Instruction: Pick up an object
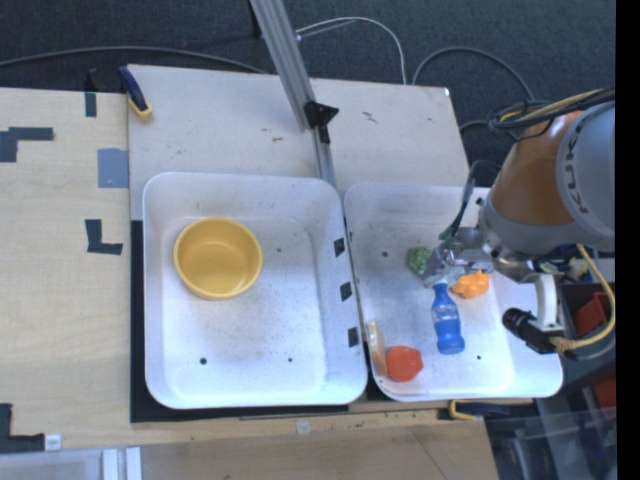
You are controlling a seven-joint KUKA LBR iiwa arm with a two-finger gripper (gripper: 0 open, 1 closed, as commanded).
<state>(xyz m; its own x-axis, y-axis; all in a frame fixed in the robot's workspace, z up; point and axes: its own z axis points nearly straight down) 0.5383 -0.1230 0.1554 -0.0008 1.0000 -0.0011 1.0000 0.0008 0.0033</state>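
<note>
In the right bin [400, 223], my gripper [446, 260] hangs low over a cluster of small objects. A green object [417, 260] lies just to its left, an orange one [471, 286] just to its lower right, and a blue bottle [447, 321] lies below it. A red-orange object [404, 363] rests near the bin's front edge, with a thin tan piece [375, 340] beside it. Nothing is visibly held between the fingers.
A yellow bowl [218, 257] sits in the left bin [240, 368]. A grey pole [285, 43] slants across the bench toward the divider between the bins. The arm's grey and orange body [545, 183] overhangs the right bin's far right side.
</note>
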